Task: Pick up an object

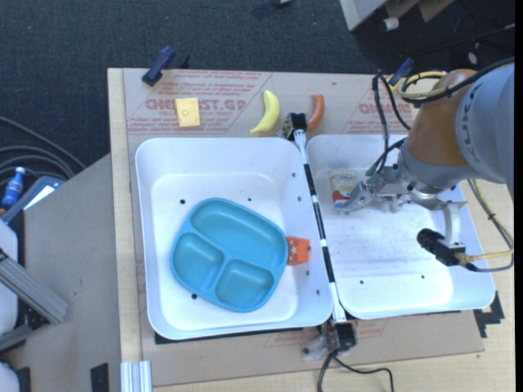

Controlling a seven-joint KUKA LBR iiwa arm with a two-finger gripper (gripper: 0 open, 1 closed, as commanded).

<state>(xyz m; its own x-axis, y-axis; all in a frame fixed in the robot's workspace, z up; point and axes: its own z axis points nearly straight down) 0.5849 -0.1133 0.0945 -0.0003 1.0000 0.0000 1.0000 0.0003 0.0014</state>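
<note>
Gripper (353,201) sits low in the right bin (409,296), upper middle of frame, beside a small red-and-white packet (341,184); whether it is spread or closed cannot be told. Risk: it nudges the flat packet against the bin wall and misses. Blue tray (229,253) and orange block (297,250) lie left; banana (266,113) above.

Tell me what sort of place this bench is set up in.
Probably a robotics lab test bench, not a home or kitchen. A grey and orange robot arm reaches over two white bins on a board, one holding a blue divided plate. Loose cables trail over dark carpet, and a toy banana lies behind the bins.
</note>
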